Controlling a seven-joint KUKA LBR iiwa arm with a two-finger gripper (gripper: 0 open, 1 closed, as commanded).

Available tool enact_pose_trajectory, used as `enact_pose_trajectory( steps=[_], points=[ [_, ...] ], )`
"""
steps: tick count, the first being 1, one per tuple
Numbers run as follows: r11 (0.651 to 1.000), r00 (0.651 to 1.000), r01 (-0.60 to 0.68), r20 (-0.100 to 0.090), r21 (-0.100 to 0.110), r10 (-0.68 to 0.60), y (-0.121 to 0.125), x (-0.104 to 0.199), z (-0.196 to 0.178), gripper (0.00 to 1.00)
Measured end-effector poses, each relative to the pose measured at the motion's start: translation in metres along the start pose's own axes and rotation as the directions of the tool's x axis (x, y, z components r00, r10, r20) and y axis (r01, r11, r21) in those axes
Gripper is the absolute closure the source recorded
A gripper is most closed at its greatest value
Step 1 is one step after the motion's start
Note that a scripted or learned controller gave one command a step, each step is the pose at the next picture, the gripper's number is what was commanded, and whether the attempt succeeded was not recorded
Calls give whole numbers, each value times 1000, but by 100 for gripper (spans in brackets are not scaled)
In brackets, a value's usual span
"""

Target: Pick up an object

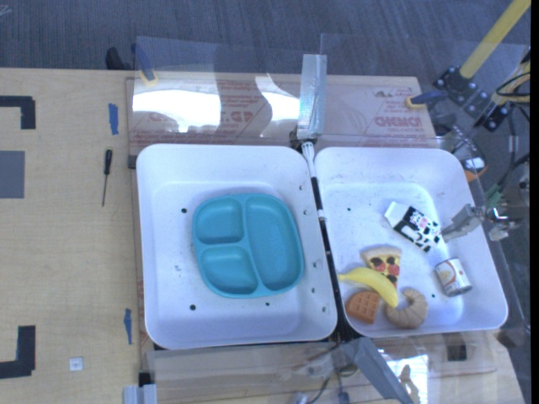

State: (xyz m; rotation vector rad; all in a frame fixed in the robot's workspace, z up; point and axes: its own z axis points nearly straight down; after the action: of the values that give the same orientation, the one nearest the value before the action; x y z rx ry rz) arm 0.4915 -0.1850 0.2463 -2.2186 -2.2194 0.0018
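The right white bin [370, 171] holds several small objects in its near half. A black-and-white cow-patterned carton [414, 225] lies toward the right of the bin. Below it is a toy pizza slice [384, 262], with a yellow banana [376, 284] just in front. An orange waffle-like piece [362, 306] and a tan bagel [410, 307] lie by the front wall, touching the banana. A small can [453, 276] lies on its side near the right wall. A grey metal piece [468, 220] juts over the right rim beside the carton.
The left white bin [160, 183] holds a teal divided plate [248, 244]. A metal post [312, 95] and clear sheeting stand behind the bins. Cables and a yellow pole [498, 32] crowd the right edge. A small screwdriver [105, 175] lies on the wooden bench at left.
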Motion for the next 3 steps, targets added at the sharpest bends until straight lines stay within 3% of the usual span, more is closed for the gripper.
enact_pose_trajectory(
  steps=[1,2,3],
  points=[
    [1000,1000,-1,-1,5,1,6,-11,76,0],
    [1000,1000,0,9,-21,0,-7,4,125,0],
    [1000,1000,7,-3,-1,-7,-11,80,142,0]
  ],
)
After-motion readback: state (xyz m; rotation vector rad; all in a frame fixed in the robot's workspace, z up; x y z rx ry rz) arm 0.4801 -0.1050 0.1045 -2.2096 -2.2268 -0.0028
